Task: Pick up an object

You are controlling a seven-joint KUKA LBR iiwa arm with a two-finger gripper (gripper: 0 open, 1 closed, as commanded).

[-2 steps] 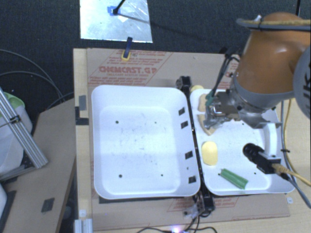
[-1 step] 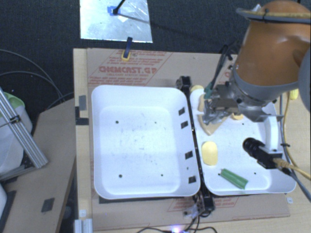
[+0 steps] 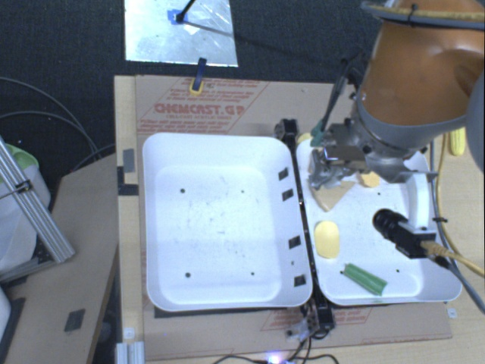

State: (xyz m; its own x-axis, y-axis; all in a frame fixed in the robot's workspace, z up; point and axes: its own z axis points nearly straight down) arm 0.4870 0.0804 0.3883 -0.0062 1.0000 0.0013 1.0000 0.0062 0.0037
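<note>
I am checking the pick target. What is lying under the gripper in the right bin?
A tan wedge pokes out below the gripper in the right bin. Its upper part is covered, as is the bin floor beneath the arm.

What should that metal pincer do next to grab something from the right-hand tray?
Probably ease straight down a little. The pincer hangs low in the right bin, just above a tan wedge-shaped piece, with nothing seen between its fingers. The pale yellow lump and green stick lie farther off.
</note>
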